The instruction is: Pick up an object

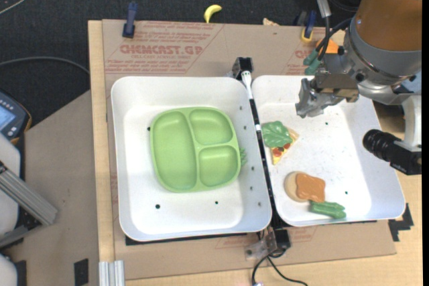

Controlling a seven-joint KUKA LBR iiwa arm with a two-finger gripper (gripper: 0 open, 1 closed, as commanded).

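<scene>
From the overhead camera: gripper (pixel 310 106) poised over right bin (pixel 375 164) toward its 11 o'clock corner, nothing between fingers, open or closed impossible to tell; at 7 o'clock from it, leafy green and orange toy (pixel 277 138); farther toward 6 o'clock, tan and brown toy (pixel 305 186) touching green piece (pixel 328 209); in left bin (pixel 131 144), green divided plate (pixel 196 148).

In my right bin lie a pizza slice (pixel 277 138) topped green, and a tan cookie (pixel 305 187) beside a green pod (pixel 328 209).
</scene>
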